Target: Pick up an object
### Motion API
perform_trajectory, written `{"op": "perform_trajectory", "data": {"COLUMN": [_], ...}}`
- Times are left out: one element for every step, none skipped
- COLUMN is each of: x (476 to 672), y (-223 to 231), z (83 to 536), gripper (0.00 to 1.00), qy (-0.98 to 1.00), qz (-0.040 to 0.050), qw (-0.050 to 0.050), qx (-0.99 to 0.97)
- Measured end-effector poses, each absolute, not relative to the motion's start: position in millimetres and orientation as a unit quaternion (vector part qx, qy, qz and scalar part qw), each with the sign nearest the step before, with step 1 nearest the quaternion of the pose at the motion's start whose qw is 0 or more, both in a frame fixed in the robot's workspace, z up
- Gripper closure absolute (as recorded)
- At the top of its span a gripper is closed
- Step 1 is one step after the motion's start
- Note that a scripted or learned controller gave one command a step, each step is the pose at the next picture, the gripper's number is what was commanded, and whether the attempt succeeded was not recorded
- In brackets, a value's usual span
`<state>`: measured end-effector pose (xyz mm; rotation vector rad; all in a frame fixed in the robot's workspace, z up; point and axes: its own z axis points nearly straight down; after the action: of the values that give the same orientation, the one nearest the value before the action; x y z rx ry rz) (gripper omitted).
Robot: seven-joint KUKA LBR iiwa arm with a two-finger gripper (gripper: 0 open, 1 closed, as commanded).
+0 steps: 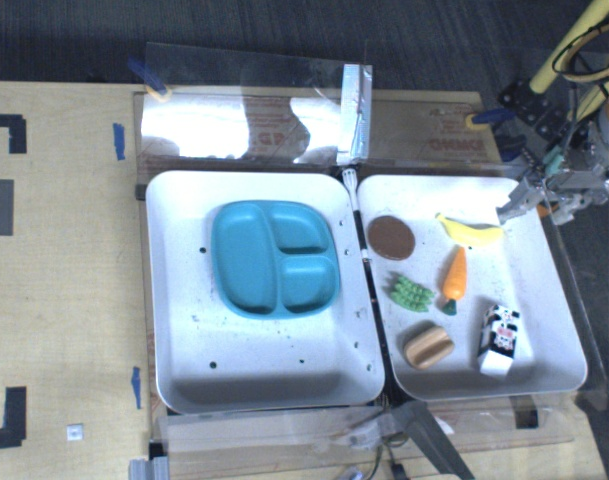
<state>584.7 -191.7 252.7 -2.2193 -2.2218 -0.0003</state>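
The right bin [544, 368] holds a brown round cookie [391, 237], a yellow banana [471, 230], an orange carrot [454, 275], a green pea pod [411, 293], a tan bread roll [427, 346] and a small black-and-white milk carton [499, 339]. My gripper [521, 201] hangs at the bin's upper right corner, just right of the banana's tip. Nothing shows between its fingers.
A blue divided plate [276, 257] lies in the left bin [174, 348]. A clear plastic panel [249, 113] stands behind the bins. Cables and a yellow hose [574, 43] run along the arm at the upper right.
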Motion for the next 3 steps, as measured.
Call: {"op": "perform_trajectory", "data": {"x": [595.6,624.1,581.9], "y": [-140,-132,-163], "z": [165,225,87], "gripper": [0.00,0.00,0.00], "qy": [-0.683,-0.585,-0.661], "qz": [0.0015,-0.0007,-0.0014], "qw": [0.003,-0.001,-0.002], "qx": [-0.731,-0.811,-0.750]}}
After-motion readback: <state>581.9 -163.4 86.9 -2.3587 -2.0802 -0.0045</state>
